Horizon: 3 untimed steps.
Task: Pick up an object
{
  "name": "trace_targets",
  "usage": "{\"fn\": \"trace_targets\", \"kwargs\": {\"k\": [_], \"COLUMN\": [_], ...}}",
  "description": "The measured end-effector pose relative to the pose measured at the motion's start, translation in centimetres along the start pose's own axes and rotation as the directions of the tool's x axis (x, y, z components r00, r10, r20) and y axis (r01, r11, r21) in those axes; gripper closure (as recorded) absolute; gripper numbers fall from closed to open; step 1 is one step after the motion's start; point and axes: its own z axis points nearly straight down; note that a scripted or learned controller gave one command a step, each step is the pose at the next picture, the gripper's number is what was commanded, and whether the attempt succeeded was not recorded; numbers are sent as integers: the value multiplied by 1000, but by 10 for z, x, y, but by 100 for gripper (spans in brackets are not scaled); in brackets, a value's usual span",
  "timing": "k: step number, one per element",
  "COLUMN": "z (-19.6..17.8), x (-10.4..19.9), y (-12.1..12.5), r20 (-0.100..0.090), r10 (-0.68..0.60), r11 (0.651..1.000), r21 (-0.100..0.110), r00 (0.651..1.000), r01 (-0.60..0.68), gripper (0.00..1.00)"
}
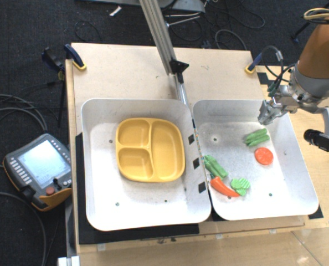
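Black carpet strewn with cables surrounds a pale bench (pixel 131 71) carrying two white bins. From where I stand, the gripper (pixel 268 113) hangs over the far edge of the right bin (pixel 297 193), just beyond the bean (pixel 256 137); whether its jaws are parted or closed cannot be told, and nothing is visibly held.

Nearest candidate: the bean, a short green pod lying just below and slightly left of the jaws, on the bin floor. It appears to be a light, rigid plastic toy, probably smooth and inclined to slip; a grasp across its narrow width at mid-length seems best.

Just nearer than the bean lies a red tomato (pixel 264 156), close beside it but apart, rounded and likely to roll if nudged. Further from the jaws, toward the bin's left side, rest a second pod (pixel 215 166), a carrot (pixel 224 188) and a small green piece (pixel 241 185), the last two touching.

Obstacles: the bin's raised far wall sits close under the gripper. Well to the left, the other bin (pixel 98 204) holds a yellow tray (pixel 150 149), clear of the approach.
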Motion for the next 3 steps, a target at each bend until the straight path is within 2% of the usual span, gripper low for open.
{"fn": "trace_targets", "kwargs": {"k": [1, 2, 3], "z": [-7, -19, -24], "x": [0, 51, 116], "y": [1, 8, 14], "r20": [-1, -2, -3], "r10": [0, -5, -7], "r11": [1000, 1000, 1000], "r21": [3, 3, 4], "r00": [1000, 1000, 1000], "r01": [0, 6, 7], "gripper": [100, 100, 100]}}
